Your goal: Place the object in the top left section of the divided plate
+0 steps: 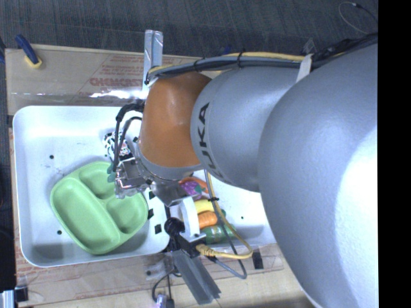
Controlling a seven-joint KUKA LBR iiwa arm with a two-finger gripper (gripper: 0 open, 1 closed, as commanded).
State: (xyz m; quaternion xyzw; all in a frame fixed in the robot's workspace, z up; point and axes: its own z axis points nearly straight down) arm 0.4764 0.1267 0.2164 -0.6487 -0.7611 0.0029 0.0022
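Arm [257, 140] hangs over green divided plate [96, 213] in left bin [32, 140], wrist poised above its sections for placing; jaws' state cannot be told.

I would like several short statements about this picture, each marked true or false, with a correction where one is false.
1. The divided plate is green. True.
2. The plate lies in the right bin. False: it lies in the left white bin.
3. The gripper is above the plate's upper right part. True.
4. The arm's band above the wrist is blue. False: it is orange.
5. Colourful objects lie to the right of the plate, partly hidden by the arm. True.
6. The plate is round with no dividers. False: ridges split it into sections.
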